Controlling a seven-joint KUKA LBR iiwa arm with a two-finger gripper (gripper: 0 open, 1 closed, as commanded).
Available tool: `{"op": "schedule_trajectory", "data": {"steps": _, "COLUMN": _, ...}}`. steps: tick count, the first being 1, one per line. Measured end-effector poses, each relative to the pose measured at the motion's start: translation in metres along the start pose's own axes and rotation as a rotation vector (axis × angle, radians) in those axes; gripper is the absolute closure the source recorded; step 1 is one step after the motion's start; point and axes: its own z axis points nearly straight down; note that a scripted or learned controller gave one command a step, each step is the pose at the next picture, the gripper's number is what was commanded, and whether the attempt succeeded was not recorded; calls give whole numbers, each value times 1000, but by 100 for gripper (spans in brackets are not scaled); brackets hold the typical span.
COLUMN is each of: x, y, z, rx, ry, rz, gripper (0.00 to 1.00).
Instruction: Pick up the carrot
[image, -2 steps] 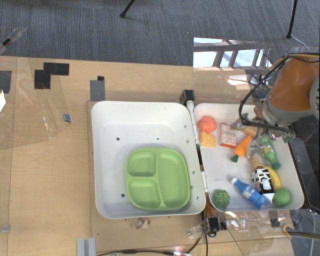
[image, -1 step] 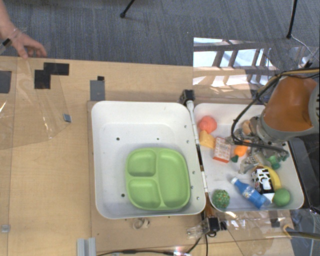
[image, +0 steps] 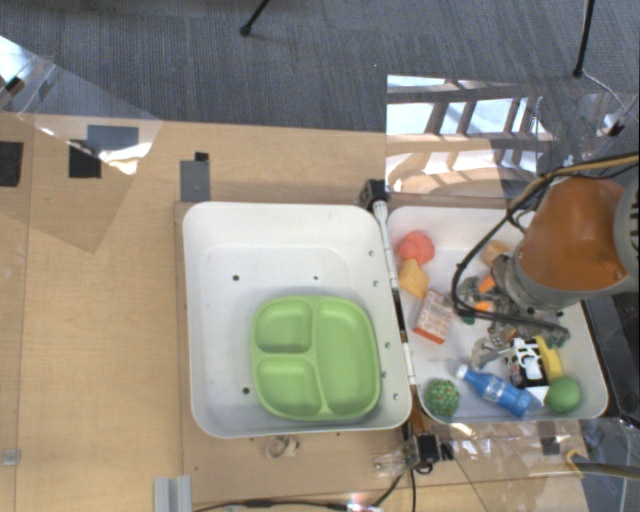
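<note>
Right bin (image: 590, 330), contents located against the blue bottle (image: 497, 390), which lies flat near the bin's front wall.

- Green textured ball (image: 441, 397): just left of the bottle, beside its cap end.
- Smooth green ball (image: 563, 393): right of the bottle, in the front right corner.
- Black-and-white item (image: 527, 362) and yellow item (image: 547, 357): just above and right of the bottle, close together.
- Small red-and-white packet (image: 433, 318): up and left of the bottle.
- Yellow-orange piece (image: 412, 275) and red-orange round fruit (image: 415, 247): farther up and left, near the bin's left wall.

The gripper (image: 490, 350) sits low in the bin, just above the bottle, with dark cables looping around it. Whether the claw is apart or together cannot be told.

The carrot (image: 485, 286) shows as a small orange sliver well above the bottle, above the gripper and apart from it. It is tucked against the edge of the arm's orange band (image: 565, 240), which covers most of it.

The left bin (image: 220, 300), well left of the bottle, holds a green divided plate (image: 316, 356). Both bins rest on a tan bench (image: 90, 330); grey carpet (image: 300, 60) lies beyond.
</note>
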Motion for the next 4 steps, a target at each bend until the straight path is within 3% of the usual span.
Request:
{"op": "schedule_trajectory", "data": {"steps": 1, "x": -47, "y": -42, "z": 5, "rx": -10, "ry": 14, "rz": -190, "gripper": 0}}
{"op": "schedule_trajectory", "data": {"steps": 2, "x": -38, "y": -51, "z": 5, "rx": -9, "ry": 12, "rz": 49, "gripper": 0}}
{"op": "schedule_trajectory", "data": {"steps": 3, "x": -95, "y": -110, "z": 15, "rx": -8, "ry": 38, "rz": 388, "gripper": 0}}
{"op": "schedule_trajectory", "data": {"steps": 4, "x": -101, "y": -110, "z": 0, "rx": -3, "ry": 19, "rz": 384, "gripper": 100}}
